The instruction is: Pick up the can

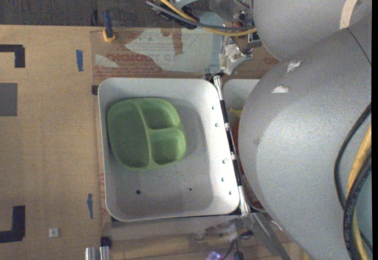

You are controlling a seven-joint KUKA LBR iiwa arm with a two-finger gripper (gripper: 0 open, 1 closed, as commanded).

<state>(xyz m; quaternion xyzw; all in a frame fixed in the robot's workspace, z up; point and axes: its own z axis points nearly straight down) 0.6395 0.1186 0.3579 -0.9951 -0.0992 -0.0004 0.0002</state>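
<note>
One green divided plate lies in the left white bin; the grey arm covers most of the right bin, one of two

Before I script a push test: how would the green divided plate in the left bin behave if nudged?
The green divided plate looks like moulded plastic, so probably stiff and light. It lies flat on the smooth floor of the left bin, so it would likely slide, not tip or roll. Its low rounded rim may be awkward to pinch.
</note>
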